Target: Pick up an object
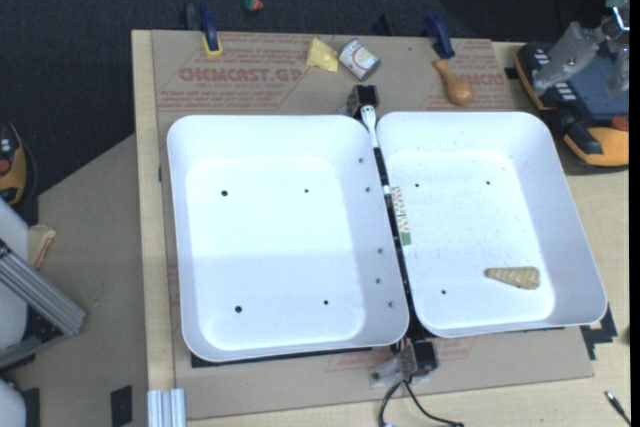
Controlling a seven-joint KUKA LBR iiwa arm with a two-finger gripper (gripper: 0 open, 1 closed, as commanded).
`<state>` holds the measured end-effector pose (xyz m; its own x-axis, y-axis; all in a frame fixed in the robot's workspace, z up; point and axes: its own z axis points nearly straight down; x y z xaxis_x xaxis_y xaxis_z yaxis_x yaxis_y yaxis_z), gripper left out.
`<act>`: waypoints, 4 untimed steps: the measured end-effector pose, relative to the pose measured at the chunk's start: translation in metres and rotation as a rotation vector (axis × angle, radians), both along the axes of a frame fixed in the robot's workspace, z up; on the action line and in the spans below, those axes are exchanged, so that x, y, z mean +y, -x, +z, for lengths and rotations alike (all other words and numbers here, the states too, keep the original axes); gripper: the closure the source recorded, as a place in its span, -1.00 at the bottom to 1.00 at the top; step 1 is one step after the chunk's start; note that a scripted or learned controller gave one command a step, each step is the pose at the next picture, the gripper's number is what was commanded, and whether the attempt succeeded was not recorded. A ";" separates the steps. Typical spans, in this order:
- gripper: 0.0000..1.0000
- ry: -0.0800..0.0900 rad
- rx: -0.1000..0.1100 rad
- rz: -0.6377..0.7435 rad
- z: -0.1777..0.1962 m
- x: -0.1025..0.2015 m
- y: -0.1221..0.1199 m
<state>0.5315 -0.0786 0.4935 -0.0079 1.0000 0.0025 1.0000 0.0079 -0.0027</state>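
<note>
Across your tabletop (pixel 300 80) the two white bins (pixel 200 155) sit untouched, so your pick is not begun: the tan cone-shaped object (pixel 513 277) lies loose in the right bin, well below the arm's grey hardware (pixel 575 55), whose grasp I cannot tell.

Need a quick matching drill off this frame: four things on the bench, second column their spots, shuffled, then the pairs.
Things:
1. tan cone-shaped piece
2. yellow wedge
3. small white-and-grey block
4. brown pear-shaped piece

Places:
A. on the cardboard behind the right bin, near a blue clamp
B. inside the right bin, toward its near right corner
C. on the cardboard behind the bins, just right of the yellow wedge
D. on the cardboard behind the left bin's far right corner

Pairs: 1-B, 2-D, 3-C, 4-A
</note>
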 end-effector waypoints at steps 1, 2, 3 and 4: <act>1.00 0.004 -0.006 -0.006 0.011 -0.004 -0.001; 1.00 0.002 0.009 -0.007 -0.139 0.001 -0.069; 1.00 0.004 -0.024 -0.003 0.014 0.032 -0.097; 1.00 0.001 0.006 -0.001 -0.104 0.113 -0.136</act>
